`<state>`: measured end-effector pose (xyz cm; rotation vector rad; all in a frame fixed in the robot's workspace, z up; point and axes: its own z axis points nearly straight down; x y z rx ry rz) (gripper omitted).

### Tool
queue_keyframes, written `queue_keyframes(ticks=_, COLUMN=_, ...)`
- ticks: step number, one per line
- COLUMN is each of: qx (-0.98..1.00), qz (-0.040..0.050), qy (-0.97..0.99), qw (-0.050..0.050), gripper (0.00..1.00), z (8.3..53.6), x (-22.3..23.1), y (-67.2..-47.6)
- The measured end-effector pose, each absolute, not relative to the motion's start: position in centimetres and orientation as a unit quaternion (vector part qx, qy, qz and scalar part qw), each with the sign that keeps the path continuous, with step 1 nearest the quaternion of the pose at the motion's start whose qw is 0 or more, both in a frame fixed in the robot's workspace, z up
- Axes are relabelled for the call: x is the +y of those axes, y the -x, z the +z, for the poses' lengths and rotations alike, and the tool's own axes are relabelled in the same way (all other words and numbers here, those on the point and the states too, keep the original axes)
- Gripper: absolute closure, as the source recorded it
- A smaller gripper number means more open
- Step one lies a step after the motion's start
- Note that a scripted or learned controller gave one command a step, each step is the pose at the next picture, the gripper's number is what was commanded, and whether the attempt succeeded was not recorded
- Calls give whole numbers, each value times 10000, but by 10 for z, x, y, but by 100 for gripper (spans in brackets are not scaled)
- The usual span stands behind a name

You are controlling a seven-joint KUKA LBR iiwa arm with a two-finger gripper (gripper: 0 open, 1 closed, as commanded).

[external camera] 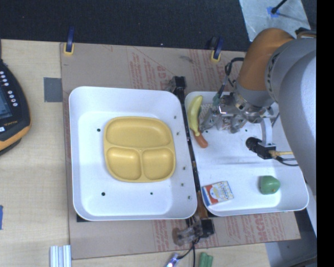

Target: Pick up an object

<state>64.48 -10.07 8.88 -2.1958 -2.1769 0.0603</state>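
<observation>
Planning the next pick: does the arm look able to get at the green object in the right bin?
Probably yes. The green object sits alone near the right bin's near corner, nothing on top of it, with the claw over the same bin beside the banana.

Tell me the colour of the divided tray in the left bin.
Yellow: the divided tray, seen best in the camera view.

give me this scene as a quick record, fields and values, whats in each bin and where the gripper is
left bin: yellow divided plate, three compartments
right bin: banana and carrot at its left wall, small carton at its near edge, green ball near its right corner
gripper: low over the right bin's far end, beside the banana
holding: nothing seen between its fingers
bench left: teach pendant
</observation>
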Motion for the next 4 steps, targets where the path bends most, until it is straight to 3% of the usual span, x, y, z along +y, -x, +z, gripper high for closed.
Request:
queue_keyframes(ticks=1, qx=-7040, qz=258, qy=7094, qw=218, gripper=100, z=98, x=-108, y=-643)
queue_keyframes(ticks=2, qx=-7085, qz=8, qy=7057, qw=7, gripper=100, z=193, x=-71, y=-587)
queue_keyframes(ticks=3, qx=-7083, qz=15, qy=7059, qw=12, gripper=0, z=192, x=-71, y=-586)
queue_keyframes(ticks=4, qx=-7083, qz=6, qy=7059, qw=10, gripper=0, z=177, x=-94, y=-652)
